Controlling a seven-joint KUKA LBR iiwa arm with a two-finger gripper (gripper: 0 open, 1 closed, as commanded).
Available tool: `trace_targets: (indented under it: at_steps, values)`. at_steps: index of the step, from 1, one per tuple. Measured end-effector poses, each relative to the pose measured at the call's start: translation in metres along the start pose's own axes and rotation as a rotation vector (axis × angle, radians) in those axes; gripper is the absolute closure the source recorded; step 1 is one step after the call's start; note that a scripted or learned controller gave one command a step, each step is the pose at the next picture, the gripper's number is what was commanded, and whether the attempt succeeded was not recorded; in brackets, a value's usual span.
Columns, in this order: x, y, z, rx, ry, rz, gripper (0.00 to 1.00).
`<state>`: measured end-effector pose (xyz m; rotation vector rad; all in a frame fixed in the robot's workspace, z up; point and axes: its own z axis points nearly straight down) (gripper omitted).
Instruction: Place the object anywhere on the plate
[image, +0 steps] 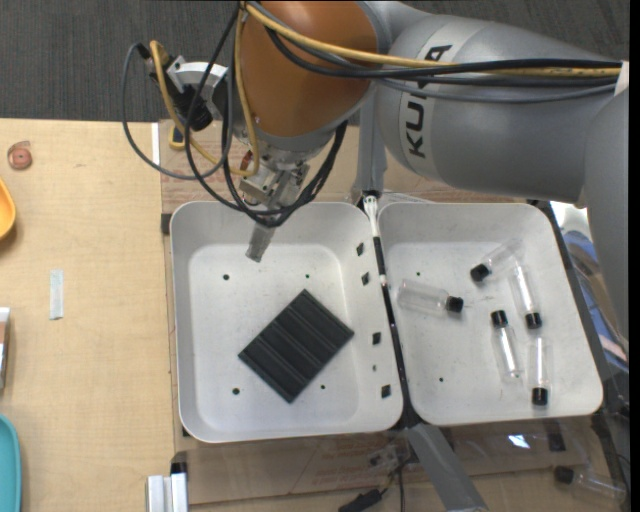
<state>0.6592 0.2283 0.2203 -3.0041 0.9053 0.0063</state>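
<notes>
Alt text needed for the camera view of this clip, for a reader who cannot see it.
A grey and orange arm's gripper hangs over the back of the left bin, above a black ribbed plate lying flat in it. The right bin holds several clear vials with black caps.

Arm (500, 110): grey, entering from the right, upper link lying across the top of the view. Orange band (295, 70): above the wrist, cables looped around it. Gripper (260, 243): pointing down and slightly left below the wrist; fingers appear pressed into one narrow grey tip, though the slant blurs this.
</notes>
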Motion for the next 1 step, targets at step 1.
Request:
trace_targets:
  at_steps: [1]
  values:
    - [0.0024, 0.0013, -0.0085, 0.003, -0.004, 0.011, 1.0]
